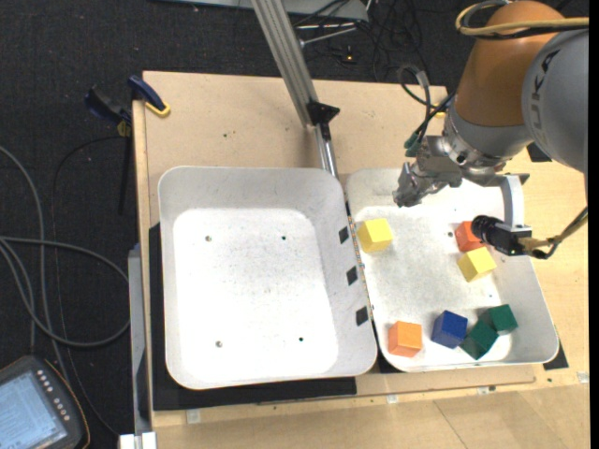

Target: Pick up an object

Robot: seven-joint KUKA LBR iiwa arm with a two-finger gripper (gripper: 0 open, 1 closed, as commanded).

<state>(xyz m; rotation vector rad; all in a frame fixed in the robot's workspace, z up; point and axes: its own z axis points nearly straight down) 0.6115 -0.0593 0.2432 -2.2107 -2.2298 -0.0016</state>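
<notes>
My gripper (408,195) hangs over the back of the right bin (524,293), above and to the right of a yellow cube (375,235). A second yellow cube (476,264) lies mid-right, with an orange-red block (465,237) just behind it. Along the front of this bin sit an orange cube (405,338), a blue cube (450,328) and two green blocks (492,330). Nothing shows between the fingers.
The left bin (251,274) lies beside the right one, their rims meeting at the middle. A slanted metal pole (290,64) crosses the bench from the top. Cables and a black connector (496,235) hang by the wrist over the right bin.
</notes>
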